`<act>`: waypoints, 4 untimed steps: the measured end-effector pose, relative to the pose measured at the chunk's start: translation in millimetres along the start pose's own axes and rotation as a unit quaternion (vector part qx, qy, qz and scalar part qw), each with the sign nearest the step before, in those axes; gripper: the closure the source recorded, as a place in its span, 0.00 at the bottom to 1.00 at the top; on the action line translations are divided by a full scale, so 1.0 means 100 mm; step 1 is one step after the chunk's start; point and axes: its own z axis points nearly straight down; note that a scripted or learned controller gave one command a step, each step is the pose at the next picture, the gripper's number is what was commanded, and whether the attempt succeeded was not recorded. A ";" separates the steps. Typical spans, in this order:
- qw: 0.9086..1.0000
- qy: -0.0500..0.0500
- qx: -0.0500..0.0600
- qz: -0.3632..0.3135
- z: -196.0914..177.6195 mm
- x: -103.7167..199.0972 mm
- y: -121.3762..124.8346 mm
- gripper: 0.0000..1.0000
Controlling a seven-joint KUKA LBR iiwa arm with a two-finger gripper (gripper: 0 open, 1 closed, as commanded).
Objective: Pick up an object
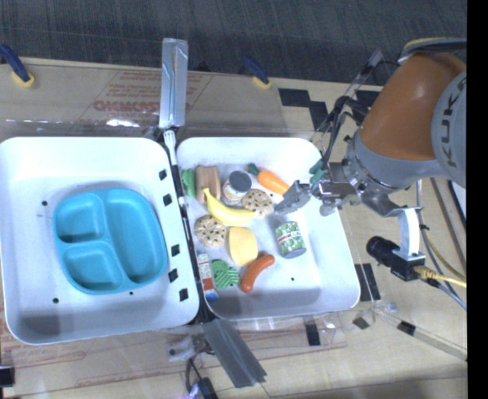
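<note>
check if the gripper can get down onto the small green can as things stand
Probably yes. The gripper hangs just above the green can, which lies apart from the banana and sausage, with bare bin floor beside it.

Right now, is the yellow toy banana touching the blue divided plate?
Apart. The camera view shows the yellow toy banana in the right bin, the blue divided plate in the left.

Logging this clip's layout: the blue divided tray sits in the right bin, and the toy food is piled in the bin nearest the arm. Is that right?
Not quite. The camera view shows the blue divided tray in the left bin, not the right one. The rest holds: the toy food, such as the banana and carrot, lies in the right bin, nearest the arm.
</note>
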 end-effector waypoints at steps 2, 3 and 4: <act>1.000 -0.001 0.001 0.005 0.42 -0.07 0.75 0.00; 1.000 0.000 0.004 0.004 1.24 -0.48 1.12 0.00; 1.000 0.000 -0.001 -0.002 1.76 -0.52 1.25 0.00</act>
